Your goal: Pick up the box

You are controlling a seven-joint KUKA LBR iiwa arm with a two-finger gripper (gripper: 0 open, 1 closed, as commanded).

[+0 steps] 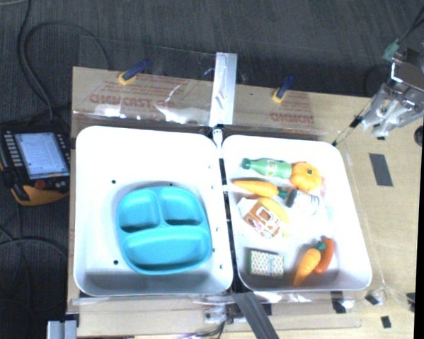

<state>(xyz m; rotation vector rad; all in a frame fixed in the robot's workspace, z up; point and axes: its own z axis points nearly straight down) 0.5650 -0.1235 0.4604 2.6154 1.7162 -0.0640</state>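
- Gripper (385, 117) parked off the right bin's (352, 201) far corner; finger state: cannot tell.
- Approach not begun.
- Next: travel over box (262, 219), descend clear of banana (257, 188).

Position: one camera fixed above the bench (379, 231).
Facing: down at a slant, far enough to take in the left bin (90, 194), the right bin (348, 208) and surrounding floor.
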